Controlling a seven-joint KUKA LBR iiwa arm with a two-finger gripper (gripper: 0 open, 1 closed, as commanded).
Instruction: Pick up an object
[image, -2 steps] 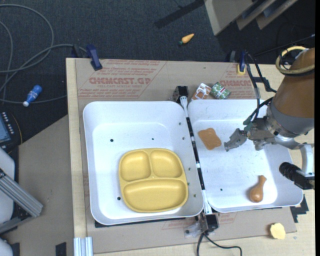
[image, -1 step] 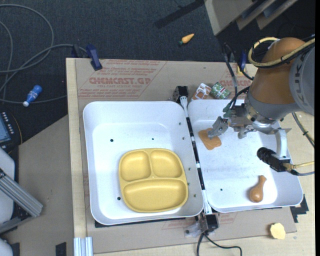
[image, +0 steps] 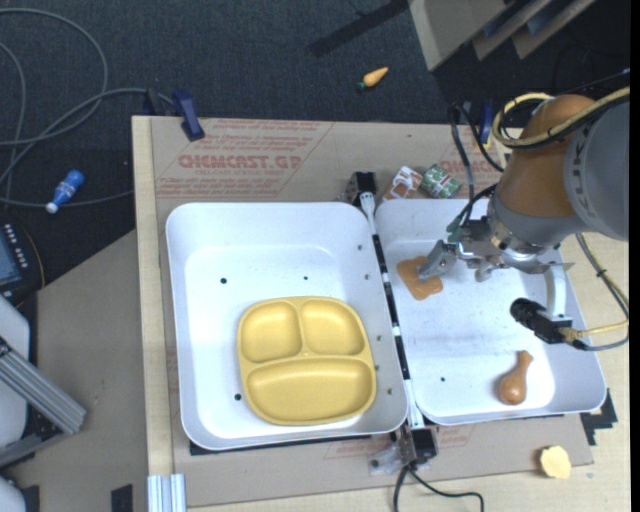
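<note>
Over the right bin (image: 560, 395), your hand (image: 437, 267) reaches the brown piece (image: 421, 279); grip state unclear, nothing lifted yet.

You see two smooth, glossy white plastic bins (image: 200, 330), a matt yellow plastic divided plate (image: 305, 360), and raw printed wood board on the desk (image: 250, 160).

Arm (image: 590, 160) cut off at the right edge, end effector (image: 437, 262) fingers too small to read, wrapper (image: 425, 182) print illegible, right bin (image: 560, 400) partly hidden under the wrist.
</note>
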